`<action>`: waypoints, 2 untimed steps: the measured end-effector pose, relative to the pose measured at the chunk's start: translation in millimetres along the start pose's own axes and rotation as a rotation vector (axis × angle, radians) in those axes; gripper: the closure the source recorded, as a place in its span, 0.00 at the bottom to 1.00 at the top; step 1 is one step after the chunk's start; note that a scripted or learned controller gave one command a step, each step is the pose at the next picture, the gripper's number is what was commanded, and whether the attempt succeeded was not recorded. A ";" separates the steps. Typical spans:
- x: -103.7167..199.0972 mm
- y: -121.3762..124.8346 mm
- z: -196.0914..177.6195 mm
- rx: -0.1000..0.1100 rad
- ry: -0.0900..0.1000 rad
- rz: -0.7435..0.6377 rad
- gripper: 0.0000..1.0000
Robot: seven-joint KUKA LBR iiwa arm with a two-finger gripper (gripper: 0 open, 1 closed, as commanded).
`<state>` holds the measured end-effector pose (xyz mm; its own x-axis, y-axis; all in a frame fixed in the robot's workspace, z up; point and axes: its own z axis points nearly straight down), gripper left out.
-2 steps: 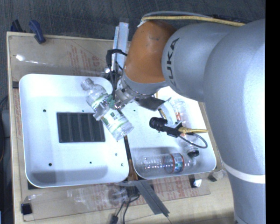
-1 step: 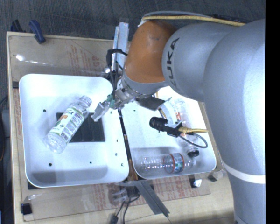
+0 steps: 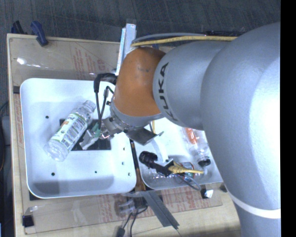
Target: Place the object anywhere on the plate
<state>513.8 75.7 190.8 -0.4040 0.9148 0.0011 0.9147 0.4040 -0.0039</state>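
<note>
Bottle: clear plastic water bottle (image 3: pixel 70 129) with a green-printed label, lying on its side, slanted, in the left bin (image 3: pixel 34 177); it lies partly over a dark flat square.
Gripper: gripper (image 3: pixel 94 134) low in the left bin, just right of the bottle's middle; cannot tell whether open or closed, nor whether it touches the bottle.
Handling (judgement): looks light, thin-walled, smooth; likely to roll and dent under squeeze.
Grasp site (judgement): across the labelled mid-body, square to the long axis.
Right bin (image 3: pixel 207 179): black-and-yellow tool, other small clutter.
Plate: cannot identify one.
</note>
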 end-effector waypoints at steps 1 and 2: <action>17.5 30.9 86.2 0.002 0.001 -0.245 0.00; 62.5 90.2 89.9 -0.003 -0.002 -0.576 0.00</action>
<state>570.6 169.2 100.6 -0.8371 0.5470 -0.0002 0.5470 0.8371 -0.0002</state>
